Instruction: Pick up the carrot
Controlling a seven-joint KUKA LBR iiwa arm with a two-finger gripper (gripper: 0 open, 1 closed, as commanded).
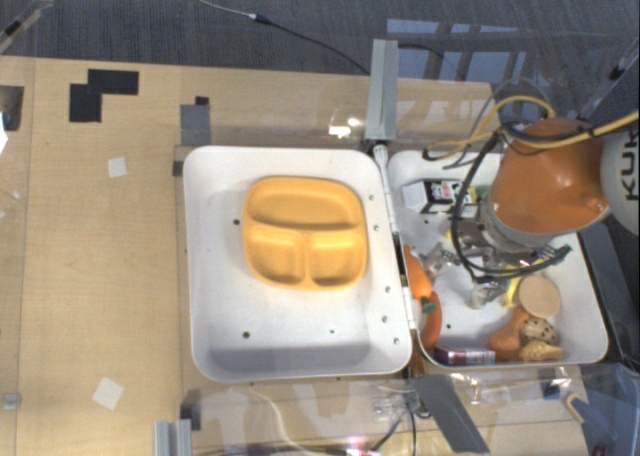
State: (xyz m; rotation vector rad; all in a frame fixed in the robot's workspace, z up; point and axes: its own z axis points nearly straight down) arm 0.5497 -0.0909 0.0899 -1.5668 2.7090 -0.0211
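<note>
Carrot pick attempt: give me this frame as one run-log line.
phase: approach | carrot: lying at right bin left wall, not held | gripper: low over right bin, beside carrot | left bin: holds yellow divided tray

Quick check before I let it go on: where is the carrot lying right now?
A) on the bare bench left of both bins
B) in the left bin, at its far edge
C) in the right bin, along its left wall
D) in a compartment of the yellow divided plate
C: the carrot lies in the right bin, against its left wall, beside the divider to the left bin, whose yellow plate has nothing in its compartments.
</note>
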